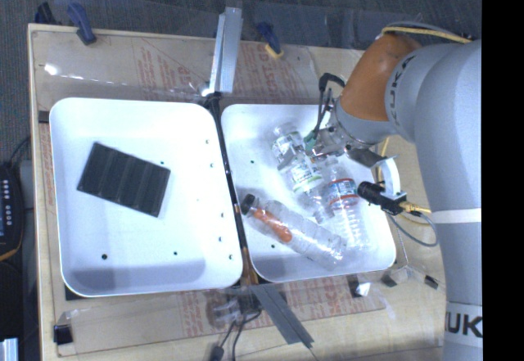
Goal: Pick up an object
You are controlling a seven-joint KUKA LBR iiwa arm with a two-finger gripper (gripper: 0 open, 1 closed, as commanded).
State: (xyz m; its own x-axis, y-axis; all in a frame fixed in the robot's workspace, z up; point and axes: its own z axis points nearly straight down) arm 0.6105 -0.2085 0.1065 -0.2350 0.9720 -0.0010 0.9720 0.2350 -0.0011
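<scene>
Several clear plastic bottles lie in the right bin (246,130). One with a green-and-white label (300,167) lies near the middle, one with a red label (344,205) toward the right, and a long one (311,238) along the front. An orange-handled tool (268,221) rests beside the long bottle. My gripper (316,145) is low in the right bin, right at the upper end of the green-labelled bottle. The arm's wrist covers the bin's back right corner. A dark grey ribbed rectangular pad (124,178) lies flat in the left bin (65,122).
The two bins meet at a raised divider (228,187) with a metal bar (224,48) behind it. Blue clamps (82,22) sit on the bench's back edge. A black-and-yellow cable (393,202) hangs off the wrist over the right bin's right rim.
</scene>
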